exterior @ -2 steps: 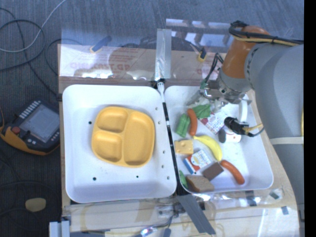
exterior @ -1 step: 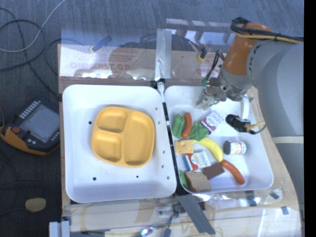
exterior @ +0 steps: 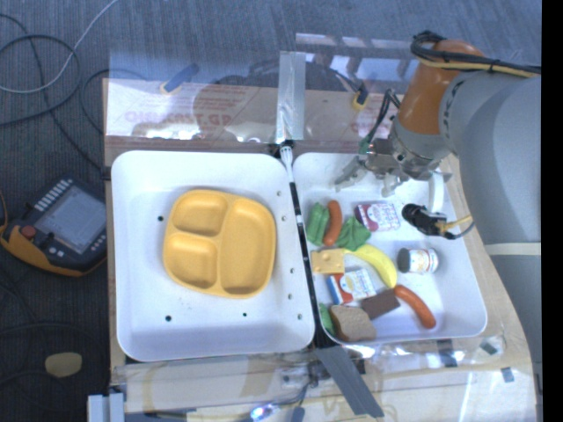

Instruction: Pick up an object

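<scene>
My gripper (exterior: 370,178) hangs over the far end of the right bin (exterior: 466,310), open, with nothing between its fingers. Just in front of it lie a pink packet (exterior: 378,215), an orange sausage (exterior: 332,222) and two green pieces (exterior: 354,234). Further toward the front are a banana (exterior: 376,264), a cheese slice (exterior: 328,261), a small jar (exterior: 418,260), a white card (exterior: 356,284), a brown block (exterior: 380,303), a red sausage (exterior: 414,307) and a slice of bread (exterior: 352,324).
The left bin (exterior: 136,271) holds a yellow divided plate (exterior: 220,242). A clear plastic wall (exterior: 290,95) stands behind both bins. A teach pendant (exterior: 62,227) lies on the floor to the left.
</scene>
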